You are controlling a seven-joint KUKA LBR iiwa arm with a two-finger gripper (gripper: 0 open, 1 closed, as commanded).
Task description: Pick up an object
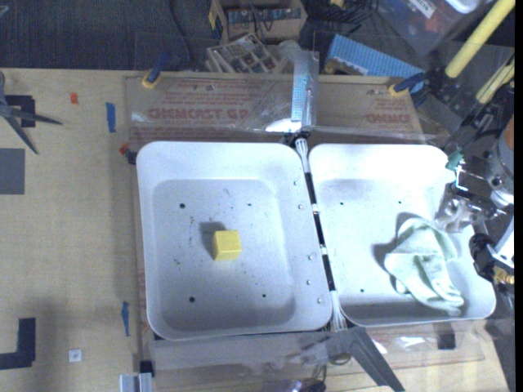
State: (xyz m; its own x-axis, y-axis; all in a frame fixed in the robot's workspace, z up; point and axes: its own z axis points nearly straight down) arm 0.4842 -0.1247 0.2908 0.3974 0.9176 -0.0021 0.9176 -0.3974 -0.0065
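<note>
A small yellow cube (227, 244) sits near the middle of the left bin (163, 166). A crumpled pale green and white cloth (423, 265) lies in the right bin (359, 158), towards its right front corner. My gripper (451, 212) comes in over the right bin's right rim, just above and to the right of the cloth's upper edge. It sits very close to the cloth, and I cannot make out whether they touch.
The two bins meet along a central divider (315, 219). A cardboard sheet (212, 113) and clamps lie behind the bins. Cables and boxes crowd the far background. Arm hardware (494, 260) hangs over the right bin's right rim.
</note>
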